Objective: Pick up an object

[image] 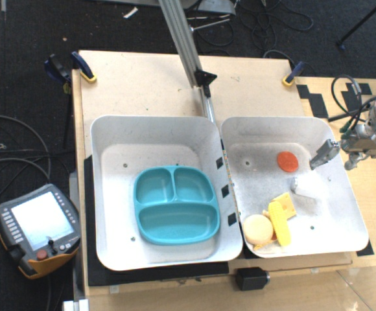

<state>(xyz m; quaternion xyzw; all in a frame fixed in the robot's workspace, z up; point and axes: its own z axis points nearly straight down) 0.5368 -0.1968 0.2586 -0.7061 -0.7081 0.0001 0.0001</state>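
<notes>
In the right bin point(343, 235) lie an orange-red round piece point(288, 161), a small pale object point(303, 188), a yellow block-shaped toy point(280, 216) and a cream ball point(257, 228) at the front left corner. My gripper point(338, 158) hangs over the bin's right rim, to the right of the orange-red piece and apart from it. Its two fingers point(323, 153) stand spread open with nothing between them.
The left bin point(110, 141) holds a teal divided plate point(175, 204). A metal pole point(183, 34) slants down to the wall between the bins. A teach pendant point(37, 229) lies on the floor at the left. Cables run by the arm at the right edge.
</notes>
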